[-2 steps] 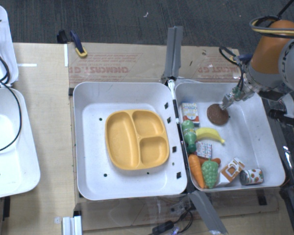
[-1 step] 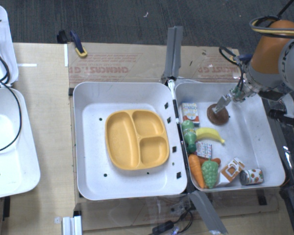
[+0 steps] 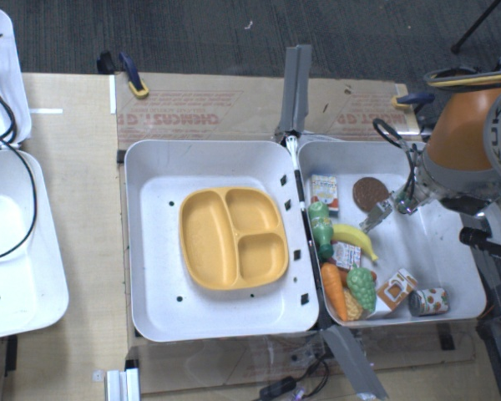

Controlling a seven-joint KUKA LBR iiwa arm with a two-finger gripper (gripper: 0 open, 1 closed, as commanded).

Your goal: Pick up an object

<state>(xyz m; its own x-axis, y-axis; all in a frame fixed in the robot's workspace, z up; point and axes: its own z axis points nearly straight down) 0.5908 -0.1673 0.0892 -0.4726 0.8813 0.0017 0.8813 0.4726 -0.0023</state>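
The pale wooden table (image 3: 83,107) spans the frame below a dark floor strip. At centre sits the left shallow white plastic bin (image 3: 150,224), square with rounded corners, its right wall touching the right shallow white plastic bin (image 3: 451,266) along a shared edge at middle right. The grey arm with its orange band (image 3: 461,132) enters from the upper right edge and leans over the right bin's top right corner.

A yellow three-compartment plastic plate (image 3: 232,237) lies in the middle of the left bin, with bare white floor on all four sides of it.

In the right bin the things crowd the left wall and bottom edge: a yellow toy banana (image 3: 356,239), an orange toy carrot (image 3: 334,291), a green toy cucumber (image 3: 321,227), a green bunch of toy grapes (image 3: 361,286), a small printed carton (image 3: 324,190) near the top, a brown round disc (image 3: 370,193), an orange-and-white small box (image 3: 397,291) and a patterned small can (image 3: 428,302) on its side. The right half of this bin's floor is open.

The claw (image 3: 376,217) hangs just below the brown disc and right of the banana; its fingers sit narrowly apart, with nothing between them.
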